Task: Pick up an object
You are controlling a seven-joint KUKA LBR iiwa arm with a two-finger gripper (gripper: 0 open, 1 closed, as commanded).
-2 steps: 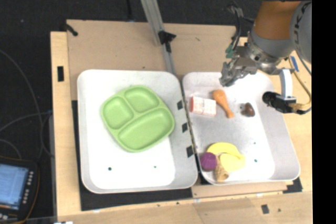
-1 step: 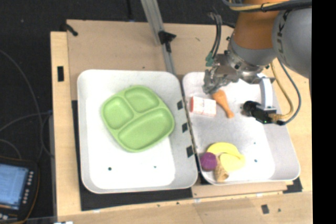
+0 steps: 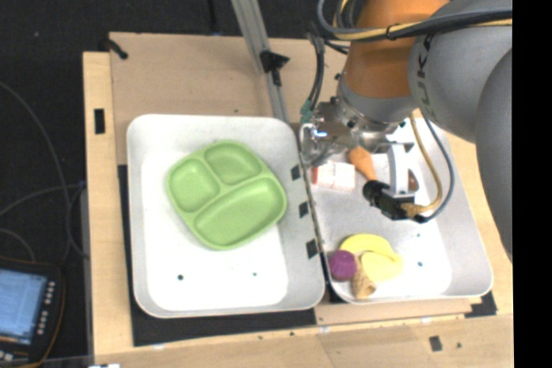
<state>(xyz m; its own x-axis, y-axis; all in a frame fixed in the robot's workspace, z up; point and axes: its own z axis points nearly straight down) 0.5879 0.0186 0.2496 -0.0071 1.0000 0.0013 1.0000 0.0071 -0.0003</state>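
Note:
The arm reaches in from the right, and its gripper (image 3: pixel 335 146) hangs over the upper left part of the right bin (image 3: pixel 448 271). Directly below it lie a white box with a red edge (image 3: pixel 335 177) and an orange carrot-like piece (image 3: pixel 362 161). The wrist hides the fingertips. Near the bin's front sit a purple ball (image 3: pixel 342 265), a yellow piece (image 3: pixel 373 253) and a tan cone-shaped thing (image 3: pixel 364 282). A small dark brown object (image 3: pixel 412 181) is partly hidden behind the cables.
A green divided plate (image 3: pixel 226 194) lies in the left bin (image 3: pixel 155 271). A grey metal pole (image 3: pixel 250 21) slants down to the bins' shared rim. Black cables (image 3: pixel 435 185) loop beside the wrist. A screen (image 3: pixel 26 306) glows at the lower left off the bench.

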